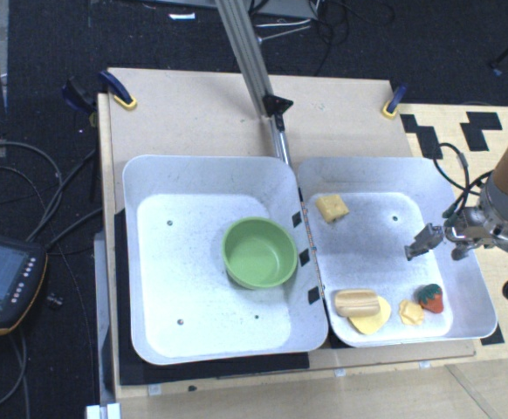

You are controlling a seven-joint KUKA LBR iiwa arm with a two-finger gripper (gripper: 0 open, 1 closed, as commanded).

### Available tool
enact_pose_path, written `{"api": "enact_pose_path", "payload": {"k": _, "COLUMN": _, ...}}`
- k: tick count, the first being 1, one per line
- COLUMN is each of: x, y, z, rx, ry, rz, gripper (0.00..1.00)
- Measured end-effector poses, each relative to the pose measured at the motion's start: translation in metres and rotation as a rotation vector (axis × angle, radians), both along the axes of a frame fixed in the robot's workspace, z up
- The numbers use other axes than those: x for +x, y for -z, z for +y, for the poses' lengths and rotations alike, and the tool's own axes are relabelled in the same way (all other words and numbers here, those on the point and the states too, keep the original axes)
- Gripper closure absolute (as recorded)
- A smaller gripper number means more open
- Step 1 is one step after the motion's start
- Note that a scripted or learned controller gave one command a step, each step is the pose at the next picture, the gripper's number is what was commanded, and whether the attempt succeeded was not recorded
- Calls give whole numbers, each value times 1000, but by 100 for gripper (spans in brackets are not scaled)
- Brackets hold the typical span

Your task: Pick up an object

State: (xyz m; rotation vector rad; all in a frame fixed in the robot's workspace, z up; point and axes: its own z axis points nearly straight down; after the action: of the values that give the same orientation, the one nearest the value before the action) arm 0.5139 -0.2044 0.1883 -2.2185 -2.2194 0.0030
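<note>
Bins stand side by side on the surface [193, 112], both white and shallow. The left bin [149, 190] holds a green bowl [259, 252], upright, toward its right side. The right bin [463, 321] holds a yellow block [331, 208] at its far left, a tan roll [356, 302] touching a yellow piece [369, 320] at its near edge, then a small yellow piece [411, 312] just beside a red and green item [430, 298]. The gripper [417, 243] hangs over the right part of this bin, above bare floor, with nothing between its fingers; whether they are apart or together I cannot tell.
</note>
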Motion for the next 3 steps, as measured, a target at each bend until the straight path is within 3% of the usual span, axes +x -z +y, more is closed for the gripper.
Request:
{"api": "enact_pose_path", "payload": {"k": 1, "x": -3, "y": 44, "z": -5, "rx": 0, "ry": 0, "rz": 0, "gripper": 0}}
{"api": "enact_pose_path", "payload": {"k": 2, "x": -2, "y": 32, "z": -5, "rx": -1, "ry": 0, "rz": -4, "gripper": 100}}
{"api": "enact_pose_path", "payload": {"k": 3, "x": 5, "y": -13, "z": -2, "rx": -2, "ry": -1, "rz": -8, "gripper": 100}}
